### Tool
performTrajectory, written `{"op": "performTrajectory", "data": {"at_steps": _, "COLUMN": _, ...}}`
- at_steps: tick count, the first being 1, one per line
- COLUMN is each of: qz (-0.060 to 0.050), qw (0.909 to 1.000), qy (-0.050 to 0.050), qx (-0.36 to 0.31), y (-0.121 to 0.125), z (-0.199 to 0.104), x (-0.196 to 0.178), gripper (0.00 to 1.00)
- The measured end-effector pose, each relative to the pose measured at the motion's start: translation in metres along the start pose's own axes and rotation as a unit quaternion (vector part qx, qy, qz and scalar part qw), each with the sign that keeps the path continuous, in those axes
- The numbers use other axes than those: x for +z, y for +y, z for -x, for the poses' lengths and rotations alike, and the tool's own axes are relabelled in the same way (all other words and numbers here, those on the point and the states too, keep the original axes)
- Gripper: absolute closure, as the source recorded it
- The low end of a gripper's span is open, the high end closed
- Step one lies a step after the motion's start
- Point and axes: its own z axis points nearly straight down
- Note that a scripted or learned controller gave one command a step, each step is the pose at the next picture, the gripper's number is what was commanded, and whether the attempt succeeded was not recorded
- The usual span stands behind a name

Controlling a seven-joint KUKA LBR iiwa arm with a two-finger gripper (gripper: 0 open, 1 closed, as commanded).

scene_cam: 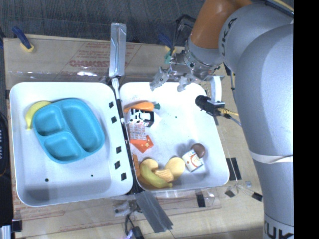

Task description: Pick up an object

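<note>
Low in right bin [219,176]: banana [149,175], pale toy [172,167] touching it, small cup [193,159] beside; packets [139,131] along left wall; gripper [169,81] above far rim, fingers apart, clasping nothing; blue tray [67,128] in left bin [20,183].

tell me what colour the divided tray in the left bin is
Light blue. The divided tray shows plainly in the camera view, lying in the left bin.
</note>
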Motion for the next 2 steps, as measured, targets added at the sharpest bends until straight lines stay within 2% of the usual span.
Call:
{"op": "performTrajectory", "data": {"at_steps": 1, "qz": -0.002, "qw": 0.9915, "qy": 0.0, "qx": 0.13, "y": -0.04, "z": 0.009, "x": 0.1, "gripper": 0.0}}
{"op": "performTrajectory", "data": {"at_steps": 2, "qz": 0.012, "qw": 0.9972, "qy": 0.0, "qx": 0.074, "y": -0.014, "z": -0.006, "x": 0.124, "gripper": 0.0}}
